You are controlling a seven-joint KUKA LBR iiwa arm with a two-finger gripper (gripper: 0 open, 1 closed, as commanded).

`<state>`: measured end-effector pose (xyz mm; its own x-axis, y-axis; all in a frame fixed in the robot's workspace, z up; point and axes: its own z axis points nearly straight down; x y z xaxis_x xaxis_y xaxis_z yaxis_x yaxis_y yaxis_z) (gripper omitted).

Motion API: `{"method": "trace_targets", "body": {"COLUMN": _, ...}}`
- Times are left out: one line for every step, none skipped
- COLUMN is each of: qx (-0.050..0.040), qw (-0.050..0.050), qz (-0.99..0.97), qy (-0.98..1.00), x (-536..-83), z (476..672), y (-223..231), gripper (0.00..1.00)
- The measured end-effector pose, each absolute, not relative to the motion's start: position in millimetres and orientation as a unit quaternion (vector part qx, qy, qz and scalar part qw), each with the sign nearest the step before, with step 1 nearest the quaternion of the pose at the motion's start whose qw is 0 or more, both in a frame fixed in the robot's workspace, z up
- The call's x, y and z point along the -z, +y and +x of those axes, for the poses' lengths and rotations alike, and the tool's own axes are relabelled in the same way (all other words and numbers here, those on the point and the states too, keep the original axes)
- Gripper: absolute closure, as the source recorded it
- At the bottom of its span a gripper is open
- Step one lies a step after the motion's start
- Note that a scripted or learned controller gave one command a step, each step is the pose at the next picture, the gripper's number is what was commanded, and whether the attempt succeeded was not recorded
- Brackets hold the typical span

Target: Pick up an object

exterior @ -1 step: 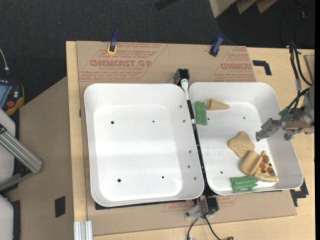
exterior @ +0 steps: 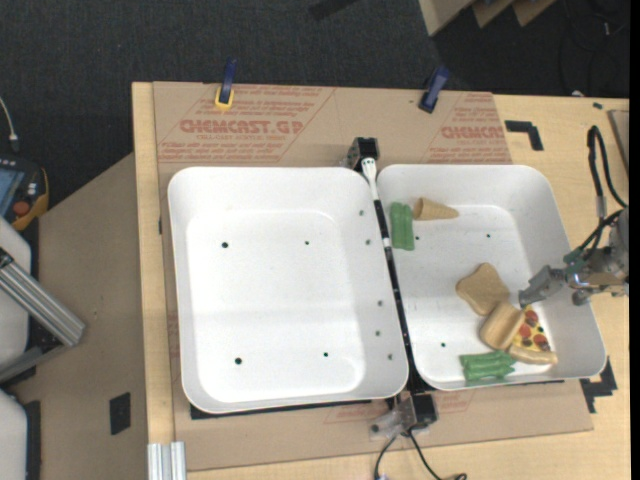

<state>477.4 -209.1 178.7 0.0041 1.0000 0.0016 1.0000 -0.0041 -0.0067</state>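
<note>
The right bin (exterior: pixel 520 193) holds several toy foods. A tan toast slice (exterior: pixel 482 286) lies near its middle, with a brown bread roll (exterior: pixel 498 325) and a pizza slice (exterior: pixel 533 336) just in front of it. A green bean pod (exterior: pixel 487 367) rests at the front wall. At the bin's left side lie a green strip (exterior: pixel 401 226) and a tan cone (exterior: pixel 433 209). My gripper (exterior: pixel 537 288) reaches in low from the right edge, just right of the toast and above the pizza slice. Nothing shows in its grasp.
The left bin (exterior: pixel 200 198) stands beside the right one, with a black clip (exterior: pixel 363 153) at the back of their joint. Both rest on a cardboard sheet (exterior: pixel 300 118). Cables (exterior: pixel 598 173) hang at the right edge.
</note>
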Motion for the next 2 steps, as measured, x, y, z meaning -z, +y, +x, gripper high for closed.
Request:
{"method": "trace_targets", "body": {"qx": 0.0021, "qw": -0.007, "qz": -0.707, "qy": -0.707, "x": -297, "z": 480.6, "y": -226, "gripper": 0.0}}
{"method": "trace_targets", "body": {"qx": 0.0035, "qw": -0.01, "qz": -0.706, "qy": -0.708, "x": -435, "z": 480.4, "y": -225, "gripper": 0.0}}
